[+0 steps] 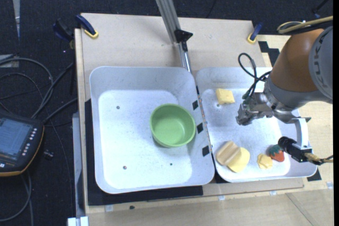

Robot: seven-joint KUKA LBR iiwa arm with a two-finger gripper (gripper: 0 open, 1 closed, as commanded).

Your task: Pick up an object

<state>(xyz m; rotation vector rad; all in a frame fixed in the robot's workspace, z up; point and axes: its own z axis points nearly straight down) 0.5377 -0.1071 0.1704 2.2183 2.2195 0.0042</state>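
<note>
My gripper point(243, 118) hangs over the middle of the right bin point(212, 78), pointing down and to the left. Nothing shows between its tips. A yellow block point(225, 96) lies in that bin up and to the left of the gripper. Near the bin's front lie a pale yellow banana-like piece point(232, 155), a small yellow piece point(265, 161) and a red strawberry-like toy point(277, 153). A green bowl point(172, 125) stands in the left bin point(106, 82), toward its right side.
A slanted metal pole point(164, 2) comes down to the divide between the two bins. Blue-and-yellow clamps point(87, 26) hold the board's back corners. A handheld pendant point(16, 143) lies off the bench at left.
</note>
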